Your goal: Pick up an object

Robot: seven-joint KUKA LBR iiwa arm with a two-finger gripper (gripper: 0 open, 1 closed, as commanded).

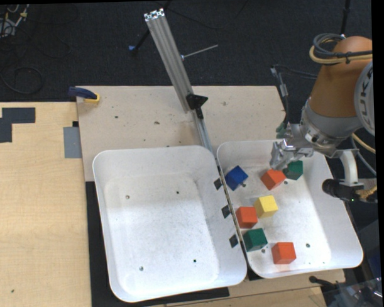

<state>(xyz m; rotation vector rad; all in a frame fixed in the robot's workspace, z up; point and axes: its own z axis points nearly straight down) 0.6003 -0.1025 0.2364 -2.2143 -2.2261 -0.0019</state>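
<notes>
White plastic makes the 2 shallow bins: the left bin [157, 226] is the larger in view, and the right bin [333, 239] keeps 7 small blocks loose on its floor, probably so the arm [337, 82] can reach any of them from the right. The gripper [284, 154] hangs low over the far part of the right bin, just above the orange block [273, 178] and the dark green block [294, 171]. I cannot tell how the claw stands, and no block is visibly held; the orange block seems the nearest target.
</notes>
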